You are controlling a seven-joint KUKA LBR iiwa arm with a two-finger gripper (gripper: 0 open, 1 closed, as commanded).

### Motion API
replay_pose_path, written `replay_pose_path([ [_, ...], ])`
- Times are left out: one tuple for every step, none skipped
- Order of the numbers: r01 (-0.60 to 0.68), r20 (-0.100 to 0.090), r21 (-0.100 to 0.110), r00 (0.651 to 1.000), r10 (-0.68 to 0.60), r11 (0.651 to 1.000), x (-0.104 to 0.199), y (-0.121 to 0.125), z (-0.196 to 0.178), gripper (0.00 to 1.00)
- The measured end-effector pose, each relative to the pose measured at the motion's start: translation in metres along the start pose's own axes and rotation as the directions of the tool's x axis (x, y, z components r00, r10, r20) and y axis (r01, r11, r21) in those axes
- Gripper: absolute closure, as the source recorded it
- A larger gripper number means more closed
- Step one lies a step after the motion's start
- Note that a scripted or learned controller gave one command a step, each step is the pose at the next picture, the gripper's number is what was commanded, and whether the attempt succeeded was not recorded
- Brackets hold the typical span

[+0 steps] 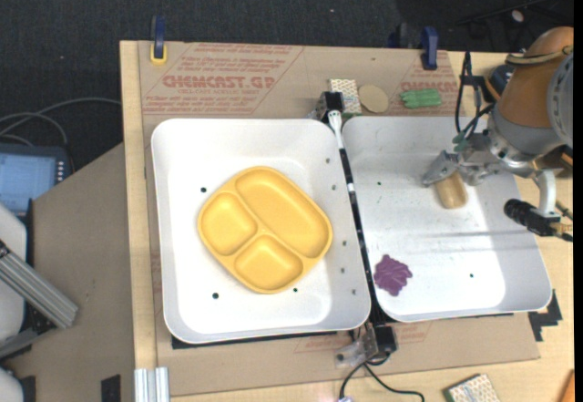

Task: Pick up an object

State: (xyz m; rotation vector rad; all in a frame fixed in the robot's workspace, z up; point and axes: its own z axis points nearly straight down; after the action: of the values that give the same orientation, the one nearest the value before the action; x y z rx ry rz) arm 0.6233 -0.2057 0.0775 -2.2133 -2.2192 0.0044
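Camera view: gripper (pixel 453 174) is lowered into the right bin (pixel 428 291), fingers apart, straddling a tan block (pixel 452 193) at its 12 o'clock, presumably for closing. Purple toy (pixel 393 273) is left at 7 o'clock.

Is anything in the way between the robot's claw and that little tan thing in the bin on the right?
Nothing visible is in the way. The gripper is right above the tan object in the right bin. The purple object lies well off toward the bin's near left corner, and the yellow tray sits in the left bin.
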Motion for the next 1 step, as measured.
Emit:
replay_pose_path([
  [0.000,0.005,-0.011,1.000,0.000,1.000,-0.0016,0.0020,-0.0183,1.00],
])
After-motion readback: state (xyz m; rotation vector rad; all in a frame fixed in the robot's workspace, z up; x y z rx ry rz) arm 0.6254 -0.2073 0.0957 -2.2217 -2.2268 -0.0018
